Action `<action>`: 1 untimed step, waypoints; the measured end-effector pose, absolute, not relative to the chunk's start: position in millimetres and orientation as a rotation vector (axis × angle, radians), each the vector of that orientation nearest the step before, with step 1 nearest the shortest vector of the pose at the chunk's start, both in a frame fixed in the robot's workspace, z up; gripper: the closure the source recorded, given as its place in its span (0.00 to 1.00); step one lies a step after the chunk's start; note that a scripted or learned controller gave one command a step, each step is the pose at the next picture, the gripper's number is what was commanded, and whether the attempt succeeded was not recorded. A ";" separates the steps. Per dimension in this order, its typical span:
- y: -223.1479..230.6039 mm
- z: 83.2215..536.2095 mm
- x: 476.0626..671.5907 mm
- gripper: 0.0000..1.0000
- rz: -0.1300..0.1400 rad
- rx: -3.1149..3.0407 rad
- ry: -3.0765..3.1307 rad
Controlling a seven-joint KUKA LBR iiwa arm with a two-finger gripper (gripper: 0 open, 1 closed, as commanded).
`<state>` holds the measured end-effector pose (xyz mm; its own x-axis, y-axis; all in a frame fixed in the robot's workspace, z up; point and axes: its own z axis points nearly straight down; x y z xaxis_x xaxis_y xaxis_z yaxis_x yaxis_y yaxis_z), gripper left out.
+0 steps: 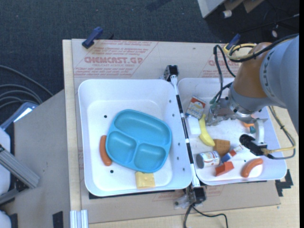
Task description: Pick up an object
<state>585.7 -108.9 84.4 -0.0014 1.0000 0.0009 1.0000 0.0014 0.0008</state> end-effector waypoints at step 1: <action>-117.3 86.4 585.7 0.00 0.008 -2.236 -2.226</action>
